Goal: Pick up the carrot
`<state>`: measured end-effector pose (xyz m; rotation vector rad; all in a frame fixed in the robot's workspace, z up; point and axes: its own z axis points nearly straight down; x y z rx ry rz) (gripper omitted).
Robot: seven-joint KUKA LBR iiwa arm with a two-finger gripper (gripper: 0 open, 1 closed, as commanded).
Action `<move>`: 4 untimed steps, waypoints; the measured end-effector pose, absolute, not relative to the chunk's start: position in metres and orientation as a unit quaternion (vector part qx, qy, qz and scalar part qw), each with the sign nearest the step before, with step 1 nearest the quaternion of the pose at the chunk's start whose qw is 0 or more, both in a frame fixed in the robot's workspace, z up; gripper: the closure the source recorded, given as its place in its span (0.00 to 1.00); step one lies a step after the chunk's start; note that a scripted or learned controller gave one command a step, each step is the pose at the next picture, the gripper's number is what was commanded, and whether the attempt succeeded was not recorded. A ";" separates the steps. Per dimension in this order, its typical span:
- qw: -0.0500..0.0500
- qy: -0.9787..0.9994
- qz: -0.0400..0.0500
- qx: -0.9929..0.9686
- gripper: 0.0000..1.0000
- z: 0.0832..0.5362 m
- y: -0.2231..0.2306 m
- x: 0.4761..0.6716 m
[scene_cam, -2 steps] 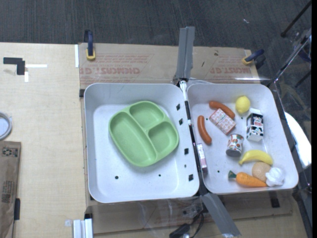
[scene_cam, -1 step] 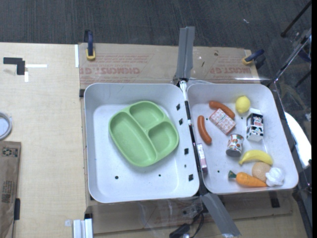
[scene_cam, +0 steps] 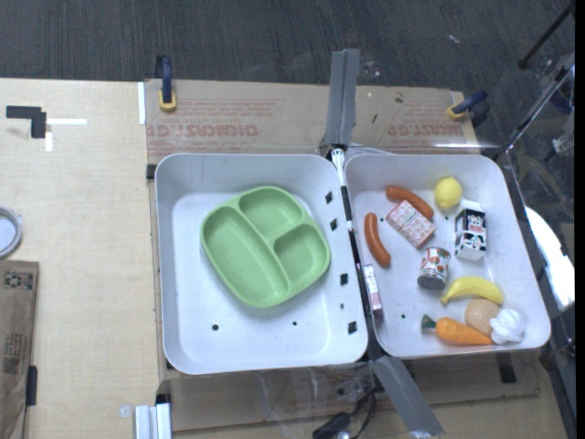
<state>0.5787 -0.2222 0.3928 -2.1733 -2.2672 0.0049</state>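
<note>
Gripper apart from carrot (scene_cam: 462, 334), orange, green-tipped

You see an orange carrot (scene_cam: 460, 333) with a green top beside a yellow banana (scene_cam: 473, 290). The divided plate (scene_cam: 264, 245) is pale green, the bins (scene_cam: 183, 273) white, the lemon (scene_cam: 447, 193) yellow.

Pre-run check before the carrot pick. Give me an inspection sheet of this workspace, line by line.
Surface: wooden bench bearing two shallow white bins, left bin and right bin.
Job's things: carrot lying near the right bin's front edge, touching an egg.
Clutter: right bin also holds two sausages, lemon, red box, milk carton, can, banana, white garlic-like item. Left bin holds a green divided plate.
Grippers: nothing seen.
Cables: dark cables below the bins' front.
Surroundings: clamps on cardboard behind the bins; tape roll at far left.
</note>
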 end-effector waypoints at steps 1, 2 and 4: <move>0.001 -0.723 0.003 -0.691 1.00 0.400 -0.222 0.580; 0.001 -0.724 0.005 -0.690 1.00 0.407 -0.222 0.582; 0.000 -0.863 0.001 -0.505 1.00 0.384 -0.223 0.562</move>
